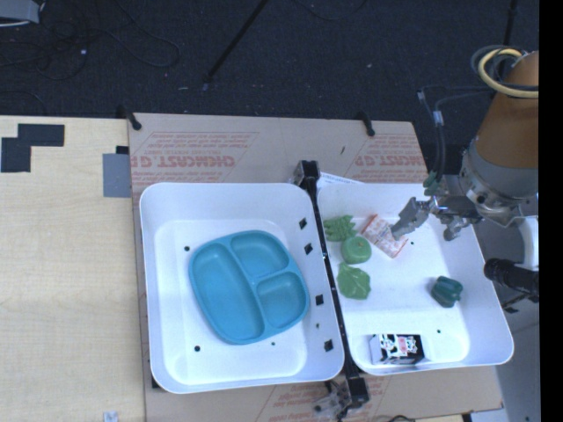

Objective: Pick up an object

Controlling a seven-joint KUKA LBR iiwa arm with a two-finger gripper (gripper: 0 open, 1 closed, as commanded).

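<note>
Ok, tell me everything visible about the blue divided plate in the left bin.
The blue divided plate looks like smooth moulded plastic, light blue, with rounded corners and three compartments: one long, two smaller. It lies flat and right side up on the floor of the left bin, turned at a slant to the walls. Nothing lies in it, and the tool is over the other bin.

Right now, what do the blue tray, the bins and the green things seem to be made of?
Blue tray: looks like moulded plastic, matte, one even colour with rounded compartment walls.
Left bin and right bin: likely thin formed plastic, smooth white with soft rounded rims.
Green things: probably soft plastic or rubber toys, matte; too small to tell for sure.
</note>
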